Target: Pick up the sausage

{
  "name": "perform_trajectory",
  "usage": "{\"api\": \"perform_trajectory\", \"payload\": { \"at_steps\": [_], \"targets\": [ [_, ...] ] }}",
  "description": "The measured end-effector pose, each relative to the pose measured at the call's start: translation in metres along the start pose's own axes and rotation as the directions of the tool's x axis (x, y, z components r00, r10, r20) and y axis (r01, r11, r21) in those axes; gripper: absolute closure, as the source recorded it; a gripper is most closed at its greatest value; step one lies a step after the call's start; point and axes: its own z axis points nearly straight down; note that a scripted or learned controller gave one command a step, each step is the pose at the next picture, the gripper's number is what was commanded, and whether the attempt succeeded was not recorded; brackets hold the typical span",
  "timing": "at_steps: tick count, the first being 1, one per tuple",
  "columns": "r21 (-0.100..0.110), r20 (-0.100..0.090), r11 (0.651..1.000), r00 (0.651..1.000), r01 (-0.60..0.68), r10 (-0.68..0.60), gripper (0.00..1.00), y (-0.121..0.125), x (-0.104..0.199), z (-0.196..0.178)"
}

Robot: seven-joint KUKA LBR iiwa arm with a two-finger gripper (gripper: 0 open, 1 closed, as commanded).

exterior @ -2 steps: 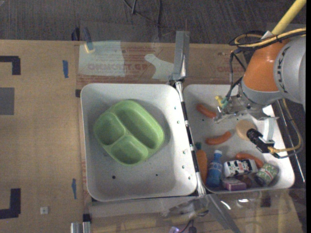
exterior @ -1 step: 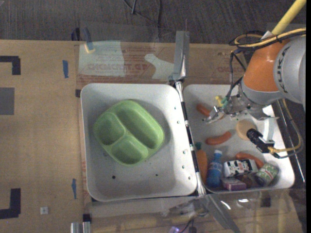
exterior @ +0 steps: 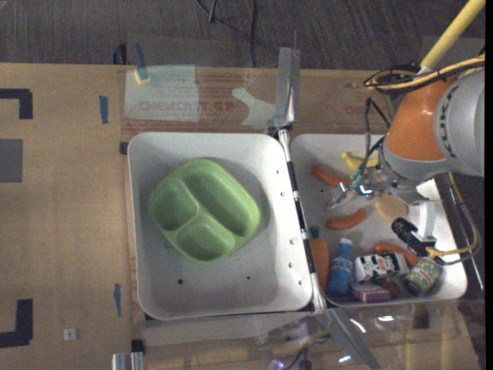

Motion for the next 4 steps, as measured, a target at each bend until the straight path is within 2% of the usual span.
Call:
{"api": "perform_trajectory", "payload": {
  "at_steps": [1,2,3,4],
  "targets": [
    [0.000,-0.001,0.999,0.999,0.051,-0.051,0.00,-0.030,0.018,0.000],
    [-0.002,0.003,0.937,0.937,0.349,-0.349,0.00,-0.022,0.001,-0.085],
    [0.004,-0.002,0.995,0.995,0.096,-0.096,0.00,-0.073,0.002,-0.064],
    [-0.002,0.002,0.940,0.940,0.342,-0.342,0.00,0.008,-0.005,-0.004]
  ]
}}
